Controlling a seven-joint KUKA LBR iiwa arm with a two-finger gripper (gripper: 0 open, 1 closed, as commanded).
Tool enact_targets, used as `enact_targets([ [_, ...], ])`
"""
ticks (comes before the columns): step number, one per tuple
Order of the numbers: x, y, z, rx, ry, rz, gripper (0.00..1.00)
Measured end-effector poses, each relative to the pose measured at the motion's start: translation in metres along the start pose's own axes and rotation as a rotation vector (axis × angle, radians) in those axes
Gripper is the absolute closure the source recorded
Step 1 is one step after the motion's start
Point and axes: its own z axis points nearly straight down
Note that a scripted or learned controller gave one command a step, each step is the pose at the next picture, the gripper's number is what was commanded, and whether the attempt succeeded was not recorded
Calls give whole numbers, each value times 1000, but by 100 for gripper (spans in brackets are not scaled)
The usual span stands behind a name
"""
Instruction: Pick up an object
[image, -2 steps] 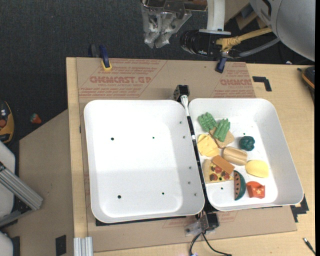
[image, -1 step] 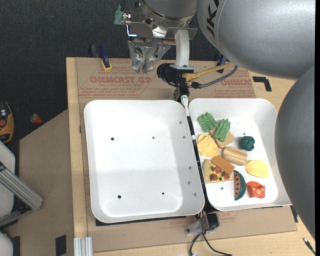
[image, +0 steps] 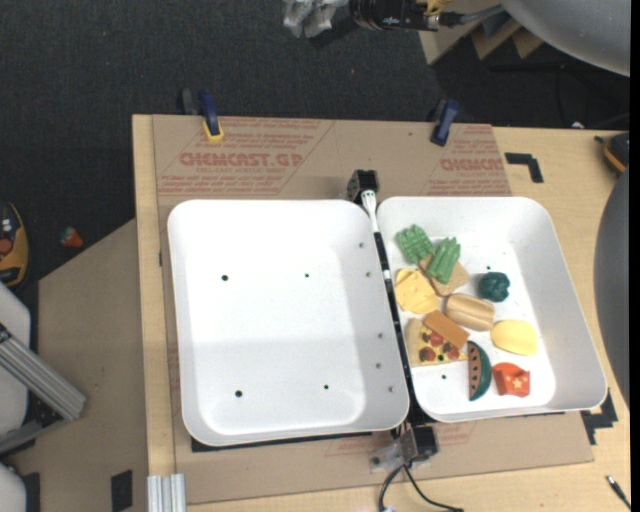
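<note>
Several toy foods lie in the right bin (image: 560, 300): two green leafy pieces (image: 415, 243), a yellow wedge (image: 415, 292), a tan bread roll (image: 470, 310), a dark green pepper (image: 493, 286), a yellow lemon (image: 514, 337), a pizza slice (image: 435, 340), a watermelon slice (image: 478, 370) and a red piece (image: 511, 380). My gripper (image: 315, 15) is at the top edge of the camera view, beyond the far side of the bench and well away from both bins. The grey arm (image: 575, 30) crosses the top right corner.
The left bin (image: 280, 320) sits beside the right one on a brown board (image: 300, 150). Two blue clamps (image: 208, 112) hold the board's far edge. Dark floor surrounds the bench, and a metal rail (image: 40, 375) lies at the left.
</note>
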Motion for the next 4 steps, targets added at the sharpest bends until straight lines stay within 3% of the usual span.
enact_targets([
  [1,-1,2,155,34,-9,3,100],
  [2,0,-4,25,2,1,-1,100],
  [3,0,-35,154,32,-8,2,100],
  [4,0,-33,7,-1,2,-1,100],
])
